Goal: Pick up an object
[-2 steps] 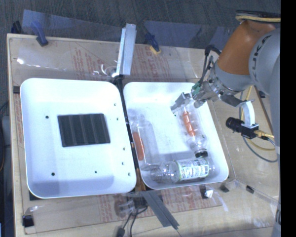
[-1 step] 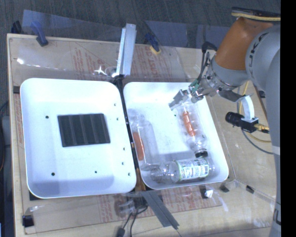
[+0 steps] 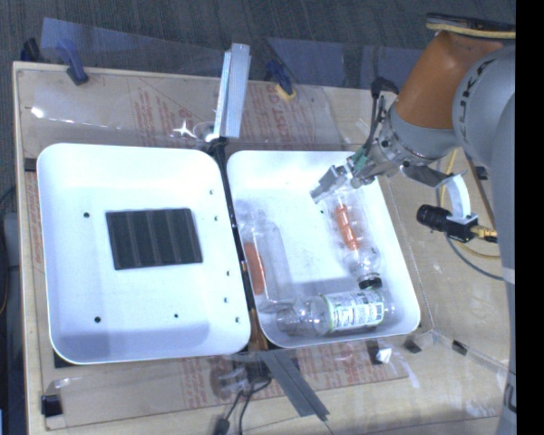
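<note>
A clear bottle with a label (image 3: 343,314) lies at the near wall of the right bin (image 3: 401,270). Behind it lies a bottle with an orange inside (image 3: 352,234). The end effector (image 3: 337,181) hangs just above that bottle's far end. It grips nothing; I cannot tell if it is apart. I think it must go down next.

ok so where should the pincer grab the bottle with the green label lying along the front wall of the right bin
Probably the labelled middle of the green-label bottle, from straight above. It lies on its side along the right bin's front wall, so the fingers should close across its round body, one on the wall side, one on the open side. Another clear bottle crowds its left end; the black-capped end looks narrower.
</note>
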Robot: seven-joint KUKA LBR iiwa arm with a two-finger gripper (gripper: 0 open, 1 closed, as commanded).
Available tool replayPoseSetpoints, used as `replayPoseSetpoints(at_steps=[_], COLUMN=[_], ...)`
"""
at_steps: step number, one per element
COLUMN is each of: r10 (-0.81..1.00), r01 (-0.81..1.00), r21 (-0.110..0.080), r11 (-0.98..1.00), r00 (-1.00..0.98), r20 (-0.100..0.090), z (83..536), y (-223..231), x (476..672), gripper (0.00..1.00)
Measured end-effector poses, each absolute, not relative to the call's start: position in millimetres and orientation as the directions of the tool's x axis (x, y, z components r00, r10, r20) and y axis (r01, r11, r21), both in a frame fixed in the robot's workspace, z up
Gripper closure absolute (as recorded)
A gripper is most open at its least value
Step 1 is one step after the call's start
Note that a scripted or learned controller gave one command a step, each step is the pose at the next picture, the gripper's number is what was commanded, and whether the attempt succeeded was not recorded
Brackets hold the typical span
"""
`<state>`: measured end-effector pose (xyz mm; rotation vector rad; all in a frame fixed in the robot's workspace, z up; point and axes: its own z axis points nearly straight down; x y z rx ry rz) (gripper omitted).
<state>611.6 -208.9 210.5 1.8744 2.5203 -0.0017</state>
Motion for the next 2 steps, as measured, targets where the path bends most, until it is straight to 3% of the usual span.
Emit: replayPoseSetpoints(at_steps=[1,2], r10=[0.95,0.912], r01=[0.95,0.912], r21=[-0.001,0.001], r11=[0.312,0.409], r00=[-0.312,-0.409], r20=[-0.001,-0.002], z=[210.6,193.2], y=[-208.5,-207.7], x=[611.7,630.0], gripper=[0.0,0.0])
